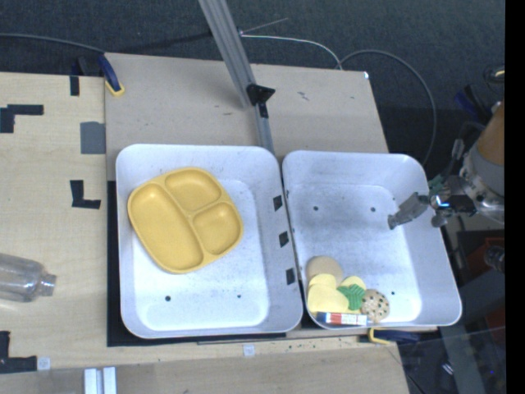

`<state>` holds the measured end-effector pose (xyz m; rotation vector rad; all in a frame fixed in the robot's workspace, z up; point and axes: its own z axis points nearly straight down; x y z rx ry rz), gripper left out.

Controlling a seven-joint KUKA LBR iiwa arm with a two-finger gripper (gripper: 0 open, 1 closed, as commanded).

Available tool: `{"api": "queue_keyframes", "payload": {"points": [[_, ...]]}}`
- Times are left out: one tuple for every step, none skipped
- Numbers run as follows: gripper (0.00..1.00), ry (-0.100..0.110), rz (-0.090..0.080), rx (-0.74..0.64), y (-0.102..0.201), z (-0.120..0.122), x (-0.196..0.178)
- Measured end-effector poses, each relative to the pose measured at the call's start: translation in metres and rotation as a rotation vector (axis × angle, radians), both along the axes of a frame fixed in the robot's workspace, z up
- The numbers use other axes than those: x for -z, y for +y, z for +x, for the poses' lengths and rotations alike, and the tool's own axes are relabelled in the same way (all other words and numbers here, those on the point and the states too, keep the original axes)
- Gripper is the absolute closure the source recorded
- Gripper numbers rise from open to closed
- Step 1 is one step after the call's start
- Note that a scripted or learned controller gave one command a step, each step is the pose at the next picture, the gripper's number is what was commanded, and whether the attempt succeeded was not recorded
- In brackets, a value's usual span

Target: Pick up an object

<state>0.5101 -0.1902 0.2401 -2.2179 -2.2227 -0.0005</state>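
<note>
A small heap of toy food lies in the front left corner of the right bin (410,171). It holds a tan round piece (325,267), a yellow piece (325,290), a green piece (354,295), a speckled cookie (376,304) and a red-and-white stick (343,318). My gripper (405,212) reaches in over the right rim of that bin, at mid depth. It hangs well to the right of and behind the heap, with nothing seen in it.
The left bin (139,302) holds a yellow divided plate (185,217). A metal pole (234,48) slants down to the gap between the bins. A clear bottle (23,277) lies on the bench at the far left.
</note>
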Motion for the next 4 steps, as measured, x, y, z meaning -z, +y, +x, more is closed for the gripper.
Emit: {"api": "queue_keyframes", "payload": {"points": [[1.00, 0.000, 0.001, -0.003, 0.001, 0.001, -0.010], [1.00, 0.009, 0.002, -0.002, 0.066, 0.000, 0.106], [1.00, -0.003, 0.002, -0.007, 0.143, -0.009, 0.049], [1.00, 0.003, 0.001, -0.005, 0.198, -0.014, 0.052]]}}
